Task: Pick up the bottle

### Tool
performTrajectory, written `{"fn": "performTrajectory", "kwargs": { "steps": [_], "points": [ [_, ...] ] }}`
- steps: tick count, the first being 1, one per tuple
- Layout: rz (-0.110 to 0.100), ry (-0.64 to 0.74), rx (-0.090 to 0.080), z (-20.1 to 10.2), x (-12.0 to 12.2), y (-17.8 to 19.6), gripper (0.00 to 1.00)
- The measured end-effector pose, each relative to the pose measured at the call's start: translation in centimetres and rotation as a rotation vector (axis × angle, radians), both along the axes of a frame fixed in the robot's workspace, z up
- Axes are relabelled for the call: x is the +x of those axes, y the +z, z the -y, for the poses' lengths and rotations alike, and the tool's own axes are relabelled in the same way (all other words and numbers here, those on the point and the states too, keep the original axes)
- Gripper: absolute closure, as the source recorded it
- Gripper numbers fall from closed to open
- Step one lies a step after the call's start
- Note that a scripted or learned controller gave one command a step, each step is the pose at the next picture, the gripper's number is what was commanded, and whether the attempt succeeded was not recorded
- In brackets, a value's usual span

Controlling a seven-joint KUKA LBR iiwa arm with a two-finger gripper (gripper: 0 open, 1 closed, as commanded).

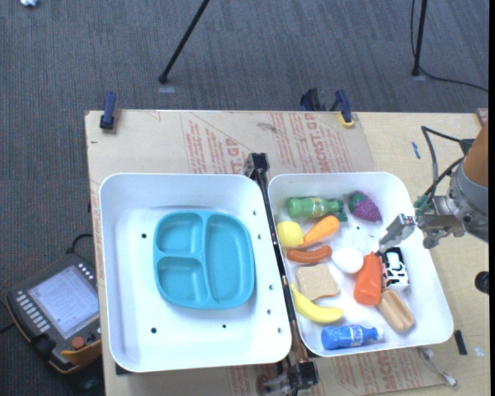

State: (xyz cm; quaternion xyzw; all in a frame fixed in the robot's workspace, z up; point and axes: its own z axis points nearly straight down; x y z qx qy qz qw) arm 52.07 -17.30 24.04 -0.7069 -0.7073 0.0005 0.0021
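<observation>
The gripper [395, 232] hangs over the right edge of the right bin [433, 291], just above a black-and-white toy carton [393, 271]. Its fingers look slightly parted with nothing between them.

The blue bottle [349, 336] lies on its side at the near edge of the same bin, white cap toward the right, well apart from the gripper. A green bottle [314, 207] lies on its side at the far edge, beside a bunch of purple grapes [365, 207].

Between them sit a lemon [289, 234], a carrot [322, 229], a sausage [308, 255], an egg [347, 261], a slice of bread [318, 282], a banana [315, 306], an orange piece [368, 280] and a hot dog [397, 311].

The left bin [128, 304] holds a turquoise divided plate [204, 259]. Both bins rest on the tabletop [190, 139].
</observation>
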Motion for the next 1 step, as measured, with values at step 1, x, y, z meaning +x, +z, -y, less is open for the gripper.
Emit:
{"fn": "performTrajectory", "kwargs": {
  "steps": [1],
  "points": [
    [-0.002,0.001,0.002,-0.01,0.04,0.95,1.00]
  ]
}}
